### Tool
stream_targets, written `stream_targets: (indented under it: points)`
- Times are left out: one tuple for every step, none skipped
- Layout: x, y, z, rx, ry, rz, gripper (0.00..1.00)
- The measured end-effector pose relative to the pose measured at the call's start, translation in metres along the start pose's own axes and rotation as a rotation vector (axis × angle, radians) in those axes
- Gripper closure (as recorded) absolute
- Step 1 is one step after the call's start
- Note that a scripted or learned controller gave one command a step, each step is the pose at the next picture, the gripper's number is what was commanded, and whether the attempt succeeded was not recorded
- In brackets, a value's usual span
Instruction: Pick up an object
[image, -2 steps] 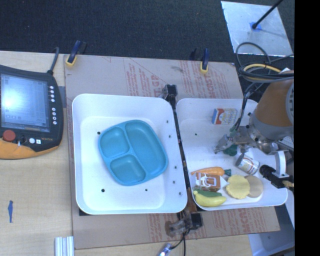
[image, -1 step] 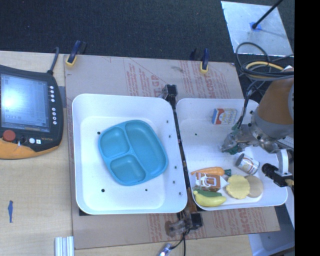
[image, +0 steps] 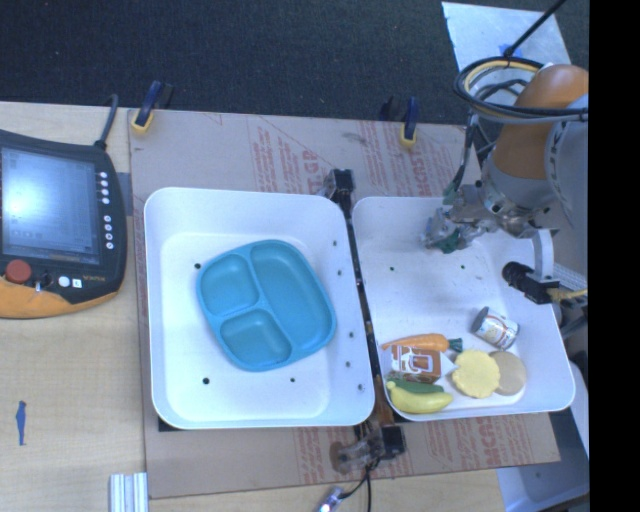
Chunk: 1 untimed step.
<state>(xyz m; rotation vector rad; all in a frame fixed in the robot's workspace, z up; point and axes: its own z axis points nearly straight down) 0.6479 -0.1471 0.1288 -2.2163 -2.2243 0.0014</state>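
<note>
My gripper (image: 445, 236) hangs over the far part of the right bin (image: 400, 215), with the grey arm and its orange band behind it at the upper right. Something small and greenish shows at its tip, too blurred to tell apart. Along the bin's near edge lie a carrot (image: 425, 342), an orange-and-white packet (image: 414, 362), a banana (image: 418, 399), a yellow round piece (image: 474, 374), a tan round piece (image: 509, 373) and a small tin can (image: 494, 327).
The left bin (image: 170, 380) holds a blue divided plate (image: 264, 303). A teach pendant (image: 55, 225) lies on the bench at the left. Clamps (image: 147, 108) grip the board's far edge.
</note>
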Motion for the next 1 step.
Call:
stream_targets:
  points:
    - [0.1236,0.0089,-0.0636,0.001,0.001,-0.002,1.00]
